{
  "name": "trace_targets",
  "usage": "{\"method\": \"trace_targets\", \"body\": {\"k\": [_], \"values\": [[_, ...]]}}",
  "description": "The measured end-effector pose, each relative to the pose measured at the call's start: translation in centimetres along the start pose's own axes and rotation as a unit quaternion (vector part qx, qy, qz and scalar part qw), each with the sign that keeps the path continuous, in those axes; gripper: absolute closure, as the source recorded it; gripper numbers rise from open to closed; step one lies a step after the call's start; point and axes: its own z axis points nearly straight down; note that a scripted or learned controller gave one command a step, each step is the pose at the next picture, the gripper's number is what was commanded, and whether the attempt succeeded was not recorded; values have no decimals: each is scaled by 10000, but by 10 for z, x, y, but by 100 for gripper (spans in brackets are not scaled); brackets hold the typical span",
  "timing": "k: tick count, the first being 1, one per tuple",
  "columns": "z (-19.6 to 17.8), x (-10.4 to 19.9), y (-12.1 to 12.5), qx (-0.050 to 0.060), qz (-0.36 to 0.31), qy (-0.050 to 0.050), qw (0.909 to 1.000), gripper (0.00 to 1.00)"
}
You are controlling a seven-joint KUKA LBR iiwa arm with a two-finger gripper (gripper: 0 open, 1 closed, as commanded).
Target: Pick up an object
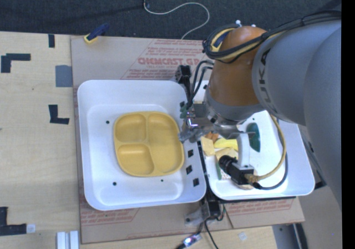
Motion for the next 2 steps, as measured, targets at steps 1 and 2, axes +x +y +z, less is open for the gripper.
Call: {"method": "trace_targets", "body": {"k": [1, 2], "values": [[6, -4, -8, 9, 16, -10, 10000, 100], [-2, -6, 1, 0, 10, -5, 10000, 100]]}}
